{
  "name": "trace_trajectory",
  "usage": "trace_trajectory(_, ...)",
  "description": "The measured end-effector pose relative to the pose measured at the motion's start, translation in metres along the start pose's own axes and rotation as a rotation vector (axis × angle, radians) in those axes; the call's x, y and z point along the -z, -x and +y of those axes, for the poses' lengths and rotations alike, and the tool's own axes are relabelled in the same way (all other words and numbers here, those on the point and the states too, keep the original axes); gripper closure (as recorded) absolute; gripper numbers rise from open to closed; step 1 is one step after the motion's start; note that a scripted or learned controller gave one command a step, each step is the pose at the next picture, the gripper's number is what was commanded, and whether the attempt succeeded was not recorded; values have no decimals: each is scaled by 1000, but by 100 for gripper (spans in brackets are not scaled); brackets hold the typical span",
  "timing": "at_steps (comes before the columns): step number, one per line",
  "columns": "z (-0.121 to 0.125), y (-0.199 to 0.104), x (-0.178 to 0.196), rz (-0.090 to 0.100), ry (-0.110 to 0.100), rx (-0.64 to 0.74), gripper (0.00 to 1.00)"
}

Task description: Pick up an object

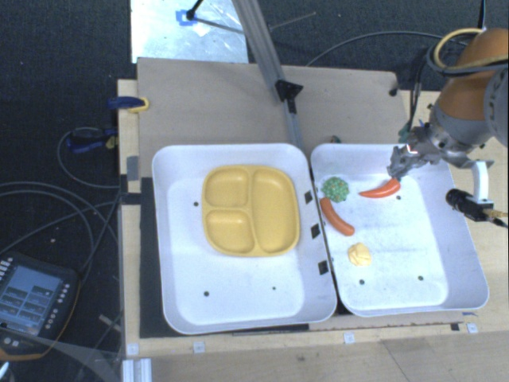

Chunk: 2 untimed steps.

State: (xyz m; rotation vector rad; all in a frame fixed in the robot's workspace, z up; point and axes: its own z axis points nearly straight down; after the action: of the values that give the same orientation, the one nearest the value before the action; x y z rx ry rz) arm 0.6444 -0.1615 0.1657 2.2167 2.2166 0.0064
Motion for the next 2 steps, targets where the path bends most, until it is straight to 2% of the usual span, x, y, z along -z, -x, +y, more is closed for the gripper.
trace_trajectory(1, 9, 4, 62, -1, 2, 6, 100)
trace_trajectory(2, 14, 4, 107, 0, 1, 8, 100)
